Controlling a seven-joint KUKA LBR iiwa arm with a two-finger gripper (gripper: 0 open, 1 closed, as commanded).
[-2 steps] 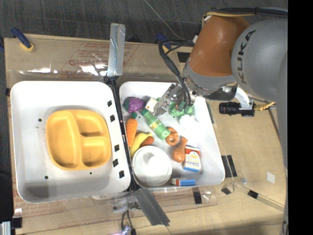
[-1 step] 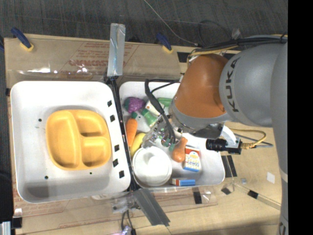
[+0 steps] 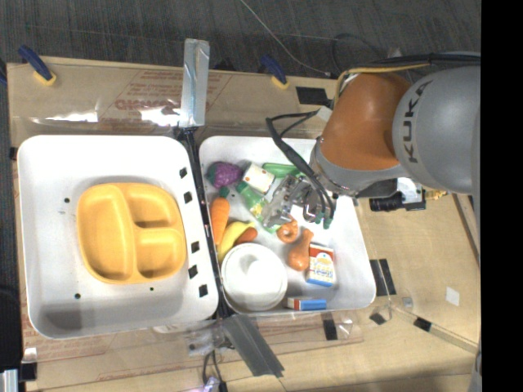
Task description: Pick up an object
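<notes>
The gripper (image 3: 288, 207) is seen low in the right bin (image 3: 356, 243), among the clutter at the bin's middle, with the arm (image 3: 384, 129) reaching in from the right. Whether it is apart or together cannot be told, since its metal parts blend with the things beneath it, and nothing can be seen clamped in it.

Just left of the gripper a green item (image 3: 248, 194) lies against a white block (image 3: 257, 178), and further left a purple toy (image 3: 224, 173) sits near the bin's left wall. A green strip (image 3: 282, 169) lies just above the gripper. Below and left of it a carrot (image 3: 220, 217) stands along the left wall, with a yellow piece (image 3: 231, 236) and a small red piece (image 3: 248, 235) beside the carrot.

Right under the gripper a small orange ring-shaped thing (image 3: 288, 233) is found, touching or nearly touching it. Below that an orange gourd-shaped toy (image 3: 300, 254) lies, and just right of the toy a small carton (image 3: 321, 267). A white bowl (image 3: 254, 277) fills the near left corner of the bin, below and left of the gripper. A thin blue and red item (image 3: 306, 304) lies along the near wall.

Well to the gripper's left, the left bin (image 3: 49, 243) holds a yellow tray (image 3: 131, 231) with compartments.
</notes>
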